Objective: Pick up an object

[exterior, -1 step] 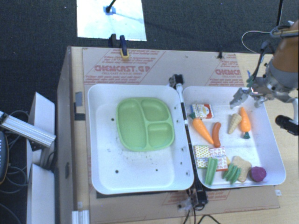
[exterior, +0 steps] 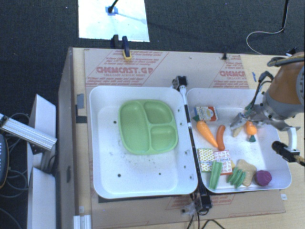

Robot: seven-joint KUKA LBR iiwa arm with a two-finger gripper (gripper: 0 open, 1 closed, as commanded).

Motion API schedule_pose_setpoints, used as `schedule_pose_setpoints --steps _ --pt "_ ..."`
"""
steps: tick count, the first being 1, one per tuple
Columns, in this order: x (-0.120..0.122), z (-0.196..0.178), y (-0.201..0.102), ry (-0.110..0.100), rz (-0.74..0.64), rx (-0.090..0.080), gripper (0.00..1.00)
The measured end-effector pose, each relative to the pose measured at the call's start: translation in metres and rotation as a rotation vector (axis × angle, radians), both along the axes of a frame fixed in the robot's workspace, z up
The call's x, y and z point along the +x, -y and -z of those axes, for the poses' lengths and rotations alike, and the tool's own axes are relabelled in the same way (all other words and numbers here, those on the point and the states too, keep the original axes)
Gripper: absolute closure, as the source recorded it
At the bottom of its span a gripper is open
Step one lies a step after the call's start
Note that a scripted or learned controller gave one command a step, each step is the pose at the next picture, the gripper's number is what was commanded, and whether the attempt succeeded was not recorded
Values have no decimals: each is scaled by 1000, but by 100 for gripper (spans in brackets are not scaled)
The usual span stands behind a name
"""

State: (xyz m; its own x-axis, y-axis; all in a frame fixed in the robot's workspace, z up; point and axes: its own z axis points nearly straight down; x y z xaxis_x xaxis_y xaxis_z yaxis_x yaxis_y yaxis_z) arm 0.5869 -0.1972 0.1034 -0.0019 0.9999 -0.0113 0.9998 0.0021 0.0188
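Sits low in the right shallow white bin (exterior: 286, 178), at the right of the frame: the grey two-finger gripper (exterior: 245, 122). Hangs right at the small orange toy carrot with a green end (exterior: 250, 129), likely the thing to pick, since nothing crowds it. Cannot tell if the fingers are spread or pressed together. Nearby to the left, a long orange toy carrot (exterior: 206, 133) and a red toy chilli (exterior: 220, 137). In the left white bin (exterior: 102, 142), a green split plate (exterior: 147, 127), well out of the way.
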Motion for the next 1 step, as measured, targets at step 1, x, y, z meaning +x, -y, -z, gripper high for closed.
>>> schedule_pose_setpoints --steps 1 --pt "49 19 -20 -16 -2 11 0"
